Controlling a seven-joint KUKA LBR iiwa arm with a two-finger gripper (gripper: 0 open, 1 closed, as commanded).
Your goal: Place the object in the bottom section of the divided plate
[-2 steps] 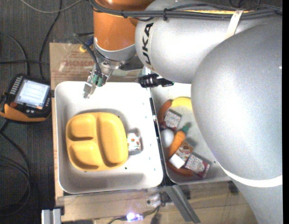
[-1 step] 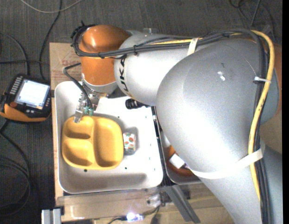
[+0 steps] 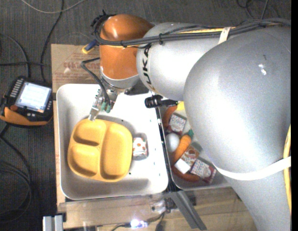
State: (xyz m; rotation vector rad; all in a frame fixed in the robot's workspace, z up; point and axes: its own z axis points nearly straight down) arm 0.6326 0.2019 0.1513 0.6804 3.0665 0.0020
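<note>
A yellow divided plate (image 3: 100,150) lies in the left white bin (image 3: 72,100), with three sections. A small white and orange object (image 3: 140,147) rests on the bin floor just right of the plate's edge. My gripper (image 3: 99,106) hangs above the plate's upper left rim, its thin fingers pointing down toward the plate's top corner. Nothing shows between the fingers.
The right bin (image 3: 174,174) holds several items: a carrot (image 3: 183,144), a white egg shape (image 3: 173,141) and printed packets (image 3: 199,167). My big grey arm covers most of the right side. A teach pendant (image 3: 29,100) lies off the bench at the left.
</note>
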